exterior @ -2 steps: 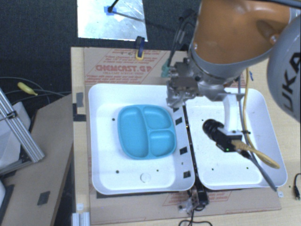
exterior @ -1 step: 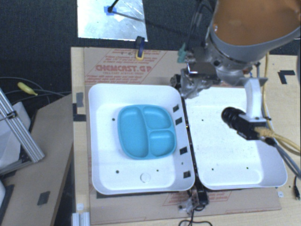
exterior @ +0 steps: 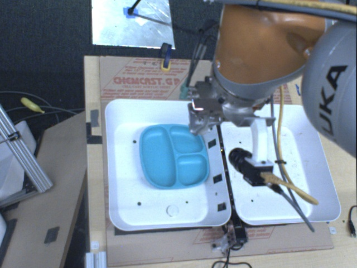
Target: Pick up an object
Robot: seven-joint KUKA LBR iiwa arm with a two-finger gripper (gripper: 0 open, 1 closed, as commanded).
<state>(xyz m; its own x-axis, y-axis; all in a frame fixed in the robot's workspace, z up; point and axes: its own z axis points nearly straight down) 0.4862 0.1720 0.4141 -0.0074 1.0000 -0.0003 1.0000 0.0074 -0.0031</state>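
While the gripper (exterior: 196, 128) hung over the upper right rim of the blue plate (exterior: 173, 156), its tip sat too blurred and hidden under the wrist to tell its state, and nothing visibly sat in it. A good pick would likely call for lowering onto the plate's thin raised rim, not the flat floor, and closing squarely across it before lifting. The plate lay flat in the left bin (exterior: 125, 205), toward its middle and right side. It looked like smooth, rigid plastic, rounded and divided into three compartments, probably slippery and light.
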